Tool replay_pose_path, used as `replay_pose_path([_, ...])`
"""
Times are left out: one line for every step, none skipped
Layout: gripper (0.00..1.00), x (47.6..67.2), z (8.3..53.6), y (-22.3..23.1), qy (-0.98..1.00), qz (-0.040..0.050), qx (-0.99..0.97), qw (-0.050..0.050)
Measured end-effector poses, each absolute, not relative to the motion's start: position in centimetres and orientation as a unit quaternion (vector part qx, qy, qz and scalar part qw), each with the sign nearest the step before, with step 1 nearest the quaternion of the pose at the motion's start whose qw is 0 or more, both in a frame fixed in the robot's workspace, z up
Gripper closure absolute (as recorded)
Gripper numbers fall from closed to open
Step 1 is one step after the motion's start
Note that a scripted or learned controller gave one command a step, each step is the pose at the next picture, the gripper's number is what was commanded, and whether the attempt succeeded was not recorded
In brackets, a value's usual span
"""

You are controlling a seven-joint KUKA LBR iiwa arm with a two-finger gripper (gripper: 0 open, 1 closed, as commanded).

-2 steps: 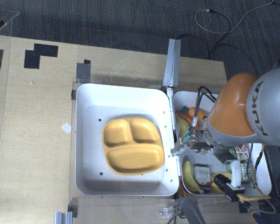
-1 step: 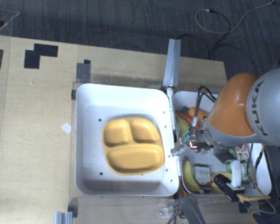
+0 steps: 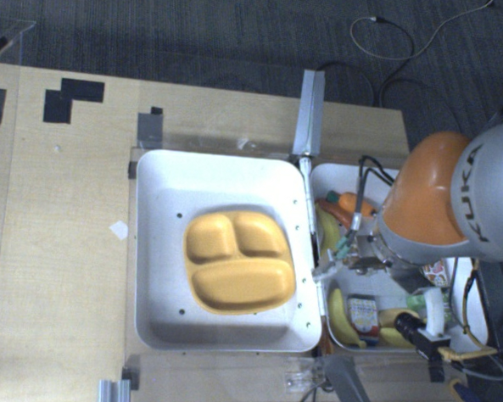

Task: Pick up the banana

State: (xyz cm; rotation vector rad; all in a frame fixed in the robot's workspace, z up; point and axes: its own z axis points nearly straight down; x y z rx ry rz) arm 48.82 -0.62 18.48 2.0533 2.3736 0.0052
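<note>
A pale wooden bench (image 3: 61,252) carries two shallow white bins side by side, with dark grey carpet (image 3: 203,23) beyond its far edge and a thin loop of cable (image 3: 382,34) lying on that carpet. A few black squares (image 3: 71,96) mark the bench top at the left.

The left bin (image 3: 160,233) holds a yellow divided tray (image 3: 239,261), which sits near the middle with bare white floor around it on all sides. The right bin (image 3: 338,171) is crowded and mostly covered by the arm (image 3: 456,196), whose orange band bulges over the bin's centre.

The banana (image 3: 343,316) lies in the near left corner of the right bin, curving along the wall that borders the left bin, just beside a small flat packet (image 3: 363,311). Another yellow piece (image 3: 394,335) lies past the packet and may be part of the same fruit; this cannot be told. An orange item (image 3: 353,204) and a yellowish-green one (image 3: 328,230) sit toward the far left of that bin.

The gripper (image 3: 350,255) hangs low over the left side of the right bin, above the banana and close to the dividing wall. Whether its jaws are wide or narrow cannot be told, since the wrist hides them.
</note>
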Motion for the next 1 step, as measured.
replay_pose_path([0.0,48.78,18.47,-3.77,0.797,0.0013,0.605,0.001])
